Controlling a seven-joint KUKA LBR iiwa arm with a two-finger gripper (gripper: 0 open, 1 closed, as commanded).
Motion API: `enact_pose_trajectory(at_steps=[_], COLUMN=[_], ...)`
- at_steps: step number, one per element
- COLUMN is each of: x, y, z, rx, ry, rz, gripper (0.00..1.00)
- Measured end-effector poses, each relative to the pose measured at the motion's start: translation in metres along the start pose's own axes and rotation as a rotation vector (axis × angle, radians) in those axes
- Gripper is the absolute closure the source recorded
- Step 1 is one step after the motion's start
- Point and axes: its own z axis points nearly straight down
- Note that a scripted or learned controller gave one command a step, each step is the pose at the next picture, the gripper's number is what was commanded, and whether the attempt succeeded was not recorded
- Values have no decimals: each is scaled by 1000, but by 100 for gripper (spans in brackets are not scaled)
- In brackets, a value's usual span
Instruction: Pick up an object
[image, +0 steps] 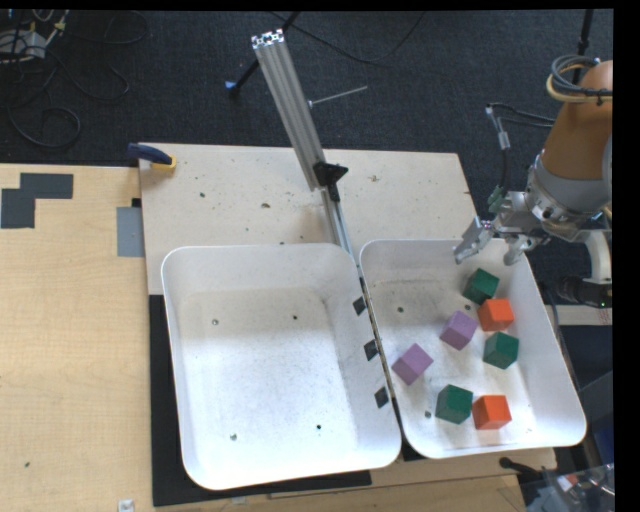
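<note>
The arm reaches in with its pincer (493, 243) spread wide (gripping nothing) above the green cube (482, 284).

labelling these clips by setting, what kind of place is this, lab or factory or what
Most likely a robotics lab's grasping test bench: two white bins on a wooden bench, coloured blocks in the right bin, loose cables on dark carpet, and the gripper above the blocks.
</note>
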Motion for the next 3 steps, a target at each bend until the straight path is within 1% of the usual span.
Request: enact_pose_trajectory(at_steps=[1,2,3], x=[-4,-5,-5], y=[6,9,10], z=[48,90,78], rx=[0,-6,-8], ry=[0,-1,-2], rz=[1,1,0], gripper=[0,0,100])
